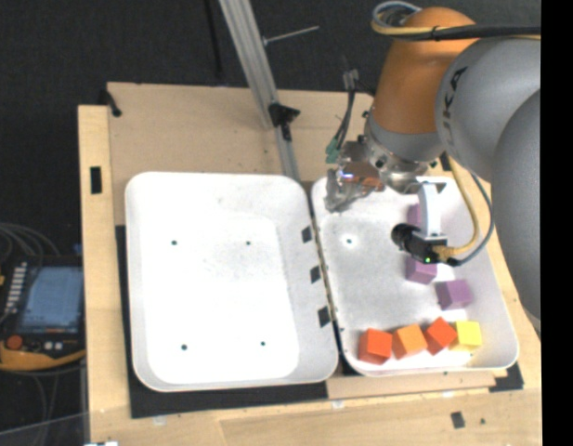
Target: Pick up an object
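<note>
My gripper (pixel 342 191) hangs over the far left corner of the right bin (pixel 360 277), below the orange wrist band. Nothing shows between its fingers. Along the bin's near wall sits a row of blocks: a red-orange block (pixel 375 345), an orange block (pixel 410 340), a red block (pixel 441 334) and a yellow block (pixel 468 333). Two purple blocks lie further in, one (pixel 453 293) near the right wall and one (pixel 421 268) just below a black part of the arm. A third purple block (pixel 412 216) peeks out behind the arm's white bracket.
The left bin (pixel 216 277) lies beside the right one, with black clips (pixel 316 273) along the shared edge. A slanted metal pole (pixel 253 63) rises from the bench's back. The arm's bulk covers the right bin's far right part.
</note>
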`<state>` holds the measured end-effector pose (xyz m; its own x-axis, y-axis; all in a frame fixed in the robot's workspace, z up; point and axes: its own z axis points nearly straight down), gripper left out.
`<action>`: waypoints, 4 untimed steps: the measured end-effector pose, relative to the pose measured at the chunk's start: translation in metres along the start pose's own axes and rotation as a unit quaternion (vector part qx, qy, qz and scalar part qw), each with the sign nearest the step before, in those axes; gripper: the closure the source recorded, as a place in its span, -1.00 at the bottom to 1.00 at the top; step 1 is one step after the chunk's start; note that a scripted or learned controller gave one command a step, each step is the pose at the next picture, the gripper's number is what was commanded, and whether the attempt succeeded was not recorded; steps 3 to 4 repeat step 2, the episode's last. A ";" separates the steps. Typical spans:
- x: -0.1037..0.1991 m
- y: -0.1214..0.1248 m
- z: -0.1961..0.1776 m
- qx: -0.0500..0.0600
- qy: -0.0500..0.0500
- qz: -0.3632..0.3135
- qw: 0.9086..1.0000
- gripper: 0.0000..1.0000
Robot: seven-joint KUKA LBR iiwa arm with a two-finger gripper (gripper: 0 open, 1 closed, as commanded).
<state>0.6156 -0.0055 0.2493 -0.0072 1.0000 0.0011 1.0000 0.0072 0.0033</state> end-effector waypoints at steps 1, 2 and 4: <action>0.054 0.012 -0.002 0.000 0.000 0.000 1.000 1.00; 0.098 0.038 -0.003 0.000 0.000 0.000 1.000 1.00; 0.098 0.038 -0.003 0.000 0.000 0.000 1.000 1.00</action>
